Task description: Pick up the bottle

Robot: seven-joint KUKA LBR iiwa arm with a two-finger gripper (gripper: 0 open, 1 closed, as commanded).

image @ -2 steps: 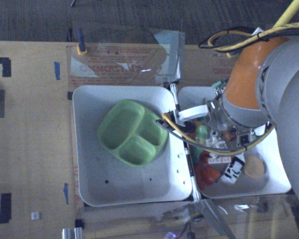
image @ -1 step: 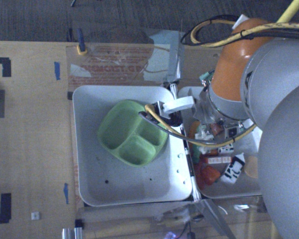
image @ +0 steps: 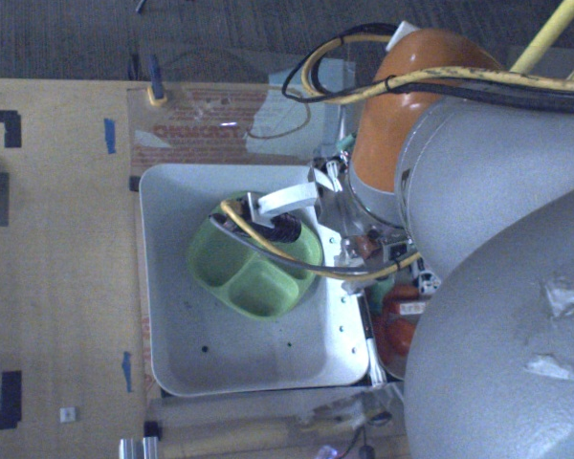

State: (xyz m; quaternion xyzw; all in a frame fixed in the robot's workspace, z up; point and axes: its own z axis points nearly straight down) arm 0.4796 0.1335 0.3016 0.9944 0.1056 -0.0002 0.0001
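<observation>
Hand (image: pixel 337 242) was seen over the right rim of a green divided dish (image: pixel 253 280) in the white bin (image: pixel 172 256) at mid-frame; whether it was spread or closed could not be told. What appeared to be the bottle (image: pixel 400 325), red, was seen just right of that bin, largely covered by the arm (image: pixel 488 256).
</observation>
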